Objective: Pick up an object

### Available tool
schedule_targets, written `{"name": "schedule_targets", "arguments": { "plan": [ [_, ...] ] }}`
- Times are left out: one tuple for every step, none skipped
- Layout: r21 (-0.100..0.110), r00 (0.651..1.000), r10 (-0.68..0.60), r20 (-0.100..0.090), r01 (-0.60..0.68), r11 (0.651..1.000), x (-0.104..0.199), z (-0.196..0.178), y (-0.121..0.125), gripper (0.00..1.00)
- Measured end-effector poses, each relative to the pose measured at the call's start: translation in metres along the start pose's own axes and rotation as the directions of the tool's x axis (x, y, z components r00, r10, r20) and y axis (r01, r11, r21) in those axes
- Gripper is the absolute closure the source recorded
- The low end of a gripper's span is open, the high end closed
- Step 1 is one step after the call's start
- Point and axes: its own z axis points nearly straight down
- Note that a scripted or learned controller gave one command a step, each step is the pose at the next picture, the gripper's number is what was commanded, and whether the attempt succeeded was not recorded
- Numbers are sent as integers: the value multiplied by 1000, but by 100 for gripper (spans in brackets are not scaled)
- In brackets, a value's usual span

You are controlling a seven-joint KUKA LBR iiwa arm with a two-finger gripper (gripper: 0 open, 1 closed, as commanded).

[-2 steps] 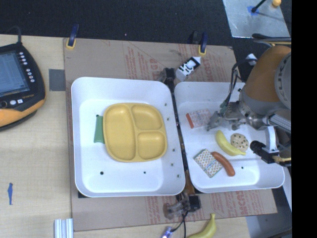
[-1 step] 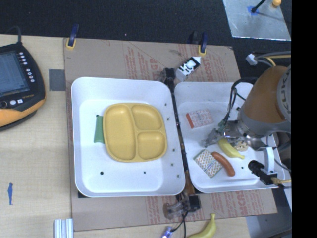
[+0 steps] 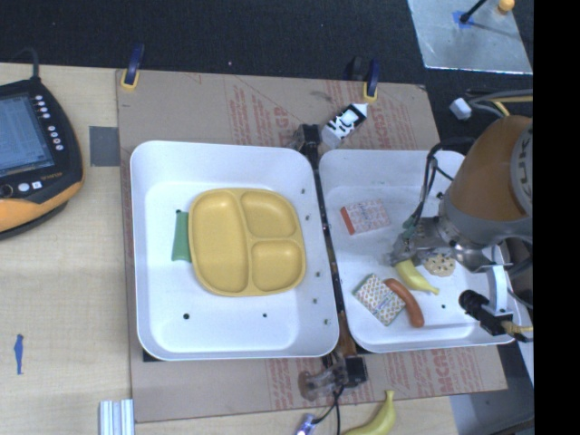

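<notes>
The right bin [image 3: 362, 175] holds a red-and-white packet [image 3: 365, 216], a patterned packet [image 3: 379, 298], a toy sausage [image 3: 405, 303], a small yellow banana [image 3: 416, 276] and a round cracker [image 3: 439, 264]. My gripper [image 3: 412, 246] is low in the right bin, just above the banana and left of the cracker, under the grey arm with its orange band [image 3: 489, 175]. Its fingertips are dark and small here. Nothing is visibly held.
The left bin [image 3: 154, 315] carries a yellow divided plate [image 3: 245, 240] over a green piece [image 3: 181, 236]. A teach pendant [image 3: 32, 157] lies at far left. Another banana [image 3: 373, 418] rests on the cardboard below the bins. Clamps hold the cardboard's far edge.
</notes>
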Motion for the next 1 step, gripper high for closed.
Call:
{"name": "schedule_targets", "arguments": {
  "plan": [
    [-5,1000,6,-3,-6,1000,71,-91,55,100]
  ]
}}
